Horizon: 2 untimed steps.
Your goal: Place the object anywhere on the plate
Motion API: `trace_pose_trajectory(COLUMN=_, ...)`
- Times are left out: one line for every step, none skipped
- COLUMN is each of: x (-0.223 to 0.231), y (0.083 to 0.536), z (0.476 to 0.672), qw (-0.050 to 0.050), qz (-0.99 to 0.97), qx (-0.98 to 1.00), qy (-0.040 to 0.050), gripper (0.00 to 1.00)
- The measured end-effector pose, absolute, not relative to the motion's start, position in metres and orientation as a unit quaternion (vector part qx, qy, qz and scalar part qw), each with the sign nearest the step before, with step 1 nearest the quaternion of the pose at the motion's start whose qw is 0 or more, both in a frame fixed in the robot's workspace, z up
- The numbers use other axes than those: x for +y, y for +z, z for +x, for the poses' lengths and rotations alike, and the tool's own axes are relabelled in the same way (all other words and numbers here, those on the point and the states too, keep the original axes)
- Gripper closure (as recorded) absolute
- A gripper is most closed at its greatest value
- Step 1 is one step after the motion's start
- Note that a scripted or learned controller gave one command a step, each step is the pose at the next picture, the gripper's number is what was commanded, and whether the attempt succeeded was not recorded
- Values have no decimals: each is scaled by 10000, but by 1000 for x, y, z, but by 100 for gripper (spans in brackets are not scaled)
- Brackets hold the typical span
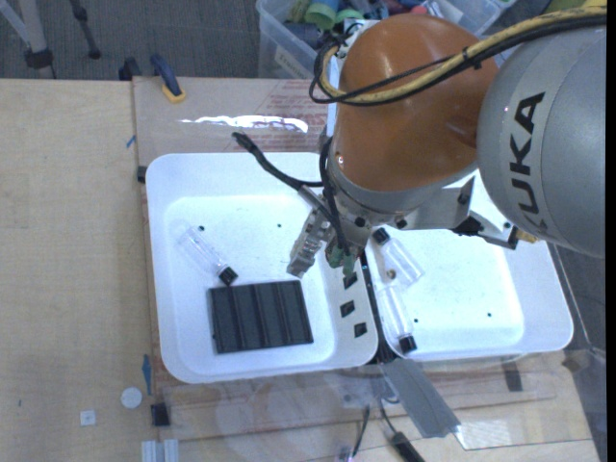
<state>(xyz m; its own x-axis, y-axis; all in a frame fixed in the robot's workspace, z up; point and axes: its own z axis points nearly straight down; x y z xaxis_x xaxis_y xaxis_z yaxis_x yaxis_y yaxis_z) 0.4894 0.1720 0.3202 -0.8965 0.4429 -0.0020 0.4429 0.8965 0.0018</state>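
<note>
Object: a clear tube (pixel 203 249) with a black cap is lying in the left bin (pixel 164 258), just past the far left corner of the plate, its cap end pointing at that corner and sitting just beside it, not on it.
Plate: a dark ribbed slab (pixel 260 316) is lying flat on the left bin's floor, bare on top.
Gripper: the gripper (pixel 310 245) is hanging above the left bin, beyond the plate's far right corner and apart from the tube; whether it is open or closed cannot be told, since the orange band is hiding its upper part and the tip is blurring into grey metal.
Arm: the orange band (pixel 404 104) and grey casing (pixel 549 114) are covering the far side of the right bin (pixel 539 316); the casing is running off the frame.
Writing: "KUKA" (pixel 528 162) is reading sideways on the grey casing.
Right of the plate: more clear tubes (pixel 397 263) are lying in the right bin, partly under the arm.
Far beyond the plate: a clear tub (pixel 298 12) of coloured items is being cut off by the top edge, its contents too jumbled to name.
</note>
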Motion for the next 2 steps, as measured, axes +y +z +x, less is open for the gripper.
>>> trace_pose_trajectory(x=144, y=298, z=492, qw=2, qz=118, qx=9999, qy=3, gripper=100)
trace_pose_trajectory(x=152, y=270, z=495, qw=-5, qz=720, qx=9974, qy=3, gripper=100)
